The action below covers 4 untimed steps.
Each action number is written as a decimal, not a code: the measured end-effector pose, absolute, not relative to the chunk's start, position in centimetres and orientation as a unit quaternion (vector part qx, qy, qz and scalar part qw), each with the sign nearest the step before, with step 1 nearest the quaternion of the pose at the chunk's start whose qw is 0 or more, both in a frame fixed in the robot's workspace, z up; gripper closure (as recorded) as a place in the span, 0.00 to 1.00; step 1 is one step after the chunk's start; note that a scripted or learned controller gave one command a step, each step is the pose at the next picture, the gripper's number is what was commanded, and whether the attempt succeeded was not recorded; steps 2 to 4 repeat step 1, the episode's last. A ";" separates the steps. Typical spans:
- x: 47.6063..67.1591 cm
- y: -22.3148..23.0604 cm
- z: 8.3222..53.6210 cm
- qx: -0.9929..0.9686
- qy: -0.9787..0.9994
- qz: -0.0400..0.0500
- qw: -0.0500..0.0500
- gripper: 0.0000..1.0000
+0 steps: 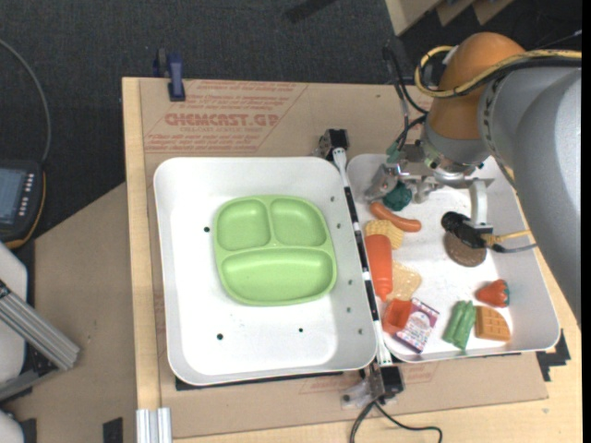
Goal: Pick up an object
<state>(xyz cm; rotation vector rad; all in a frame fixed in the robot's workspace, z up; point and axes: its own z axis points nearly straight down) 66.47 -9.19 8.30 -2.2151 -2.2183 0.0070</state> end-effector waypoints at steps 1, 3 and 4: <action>66.7 -9.2 9.9 -0.707 -0.707 -0.001 -0.001 1.00; 66.7 -9.2 9.9 -0.707 -0.707 -0.001 -0.001 1.00; 66.7 -9.2 9.9 -0.707 -0.707 -0.001 -0.001 1.00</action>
